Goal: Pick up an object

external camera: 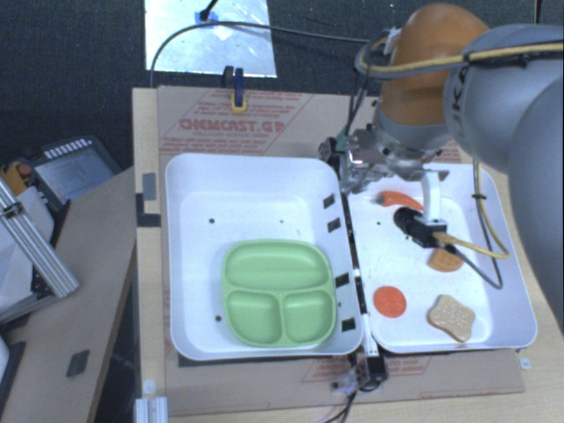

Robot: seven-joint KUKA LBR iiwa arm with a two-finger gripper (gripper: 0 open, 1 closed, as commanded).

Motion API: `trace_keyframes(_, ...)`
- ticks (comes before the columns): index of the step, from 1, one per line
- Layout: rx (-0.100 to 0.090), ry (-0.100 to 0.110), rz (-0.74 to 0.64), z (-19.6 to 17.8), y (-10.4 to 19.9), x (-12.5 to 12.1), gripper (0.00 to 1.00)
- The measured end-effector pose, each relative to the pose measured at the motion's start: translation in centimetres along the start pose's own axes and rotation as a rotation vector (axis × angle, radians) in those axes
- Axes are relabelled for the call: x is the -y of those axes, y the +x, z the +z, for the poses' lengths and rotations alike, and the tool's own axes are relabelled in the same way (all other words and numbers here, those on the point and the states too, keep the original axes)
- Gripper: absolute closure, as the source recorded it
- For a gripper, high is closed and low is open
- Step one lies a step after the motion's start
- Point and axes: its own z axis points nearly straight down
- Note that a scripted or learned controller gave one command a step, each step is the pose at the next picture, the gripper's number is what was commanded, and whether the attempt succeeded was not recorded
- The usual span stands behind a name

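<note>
The right bin [502, 236] holds an orange carrot-like piece [401, 200] near its back. A round brown cookie [446, 260] lies mid-bin, a flat orange-red disc [389, 301] sits toward the front left, and a tan cracker [452, 317] toward the front right. My gripper [355, 173] hangs at the back left corner of this bin, by the wall between the bins. It is just left of the carrot-like piece, and I see nothing held in it.
The left bin [203, 201] bears a green divided plate [278, 292] at its front right. The grey arm with its orange band [432, 60] reaches in over the right bin's back. A low dividing wall [350, 254] runs between the bins.
</note>
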Motion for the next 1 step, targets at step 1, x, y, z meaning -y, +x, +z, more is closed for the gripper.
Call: trace_keyframes(1,0.000,0.000,0.000,1.27,5.23,1.09,1.00)
